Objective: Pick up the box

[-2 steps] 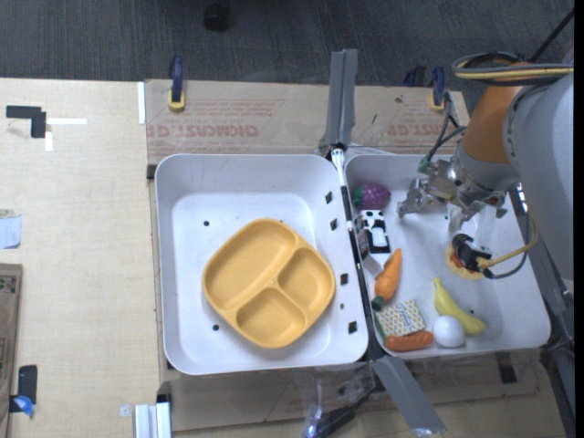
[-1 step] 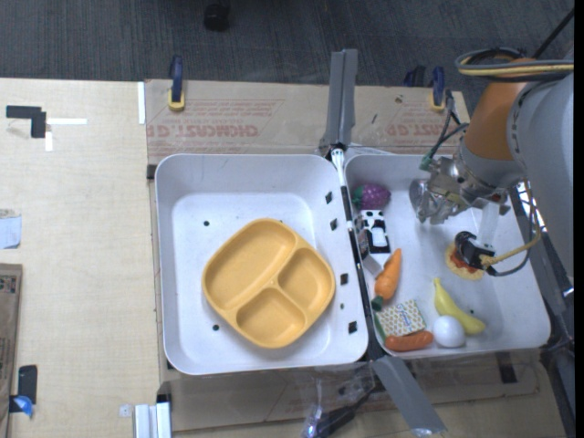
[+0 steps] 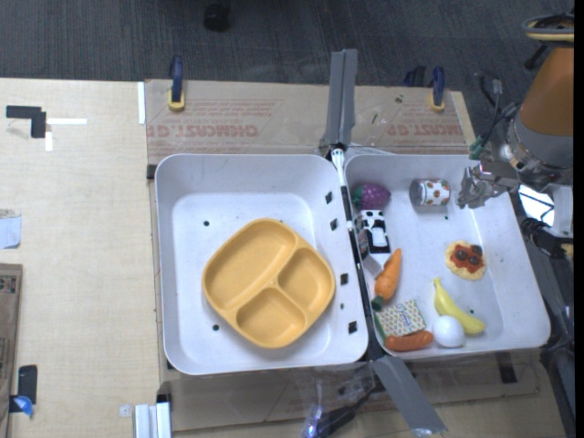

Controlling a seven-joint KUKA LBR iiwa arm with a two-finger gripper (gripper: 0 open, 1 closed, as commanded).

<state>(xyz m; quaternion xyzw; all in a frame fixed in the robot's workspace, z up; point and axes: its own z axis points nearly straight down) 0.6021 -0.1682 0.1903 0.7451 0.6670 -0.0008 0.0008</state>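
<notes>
A small black and white box (image 3: 372, 232) lies at the left side of the right bin (image 3: 511, 272), just below a purple bunch of grapes (image 3: 371, 195). A second small box (image 3: 402, 318), flat and with a pale pattern, rests near the bin's front between a carrot (image 3: 390, 275) and a red sausage (image 3: 410, 340). My gripper (image 3: 474, 191) hangs over the back right part of the right bin, just right of a small can (image 3: 430, 192). It is well apart from both boxes and nothing shows in it.
The right bin also holds a small pizza (image 3: 466, 259), a banana (image 3: 456, 309) and a white egg (image 3: 448, 331). A yellow divided plate (image 3: 268, 283) fills much of the left bin (image 3: 182, 245). A grey divider (image 3: 343, 108) stands between the bins at the back.
</notes>
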